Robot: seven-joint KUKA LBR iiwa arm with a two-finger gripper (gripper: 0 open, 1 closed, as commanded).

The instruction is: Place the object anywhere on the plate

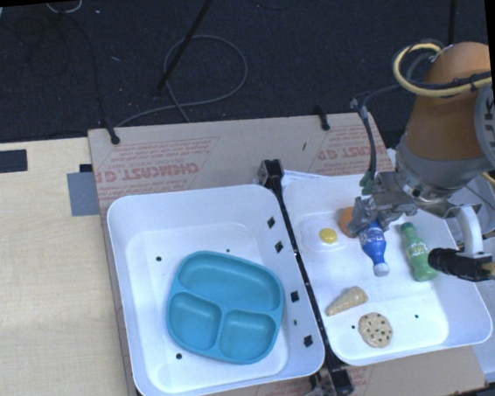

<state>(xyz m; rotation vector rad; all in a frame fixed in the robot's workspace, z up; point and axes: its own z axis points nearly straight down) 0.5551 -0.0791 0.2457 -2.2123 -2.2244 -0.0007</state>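
The blue plate point(225, 307) lay in the left bin point(135, 215), tilted a little against the bin's square, its three wells bare — the target was ready and nothing had reached it. All the candidate things sat in the right bin point(472, 323): a yellow piece point(328, 236) at the far left, an orange piece point(347, 220) just beside it and partly hidden by the arm, a blue bottle point(374, 250) lying with its white cap toward the near side, a green bottle point(417, 251) to its right, a cone point(345, 300) nearer, and a cookie point(376, 329) nearest of all

The tool point(374, 216) hung low at the far end of the blue bottle, touching or almost touching it, which suggests that bottle was the thing being tried for. Whether the tool was released or clenched could not be told — the wrist's bulk and cables hid that part, and no thing could be seen gripped. So the bottle should be judged as resting in the right bin, well apart from the plate, with the divider point(292, 271) between them to be cleared
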